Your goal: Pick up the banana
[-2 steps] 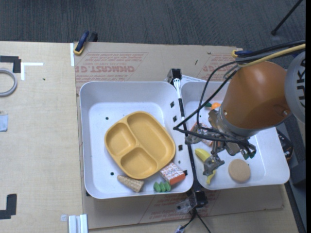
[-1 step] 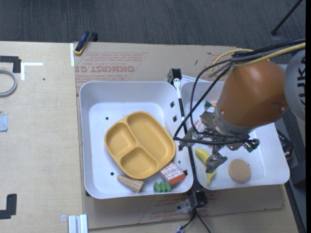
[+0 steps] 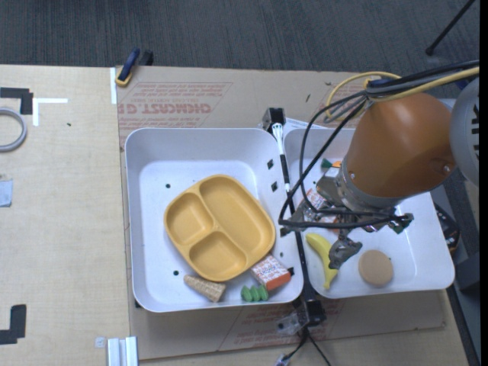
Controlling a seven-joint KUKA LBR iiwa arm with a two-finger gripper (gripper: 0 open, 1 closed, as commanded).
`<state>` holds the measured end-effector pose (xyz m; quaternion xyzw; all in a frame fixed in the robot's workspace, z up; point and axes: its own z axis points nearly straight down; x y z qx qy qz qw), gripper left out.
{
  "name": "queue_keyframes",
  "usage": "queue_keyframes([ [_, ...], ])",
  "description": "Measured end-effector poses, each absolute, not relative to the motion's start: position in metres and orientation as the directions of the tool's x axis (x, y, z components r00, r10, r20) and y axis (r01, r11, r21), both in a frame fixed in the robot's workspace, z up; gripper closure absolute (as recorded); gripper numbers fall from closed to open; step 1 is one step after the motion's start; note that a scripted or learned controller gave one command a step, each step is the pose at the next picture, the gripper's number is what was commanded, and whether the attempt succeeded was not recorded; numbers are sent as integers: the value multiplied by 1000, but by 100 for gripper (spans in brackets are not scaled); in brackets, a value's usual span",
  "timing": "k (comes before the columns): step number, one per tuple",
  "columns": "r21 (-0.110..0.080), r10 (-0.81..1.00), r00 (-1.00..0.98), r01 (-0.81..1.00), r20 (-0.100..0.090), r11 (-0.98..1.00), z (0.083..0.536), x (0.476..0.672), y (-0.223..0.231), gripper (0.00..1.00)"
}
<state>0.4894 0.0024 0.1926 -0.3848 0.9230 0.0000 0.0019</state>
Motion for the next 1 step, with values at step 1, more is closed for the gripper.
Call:
queue_keyframes([
  [1,-3,-842,-539,-842,-4,539,193,489,10,0],
])
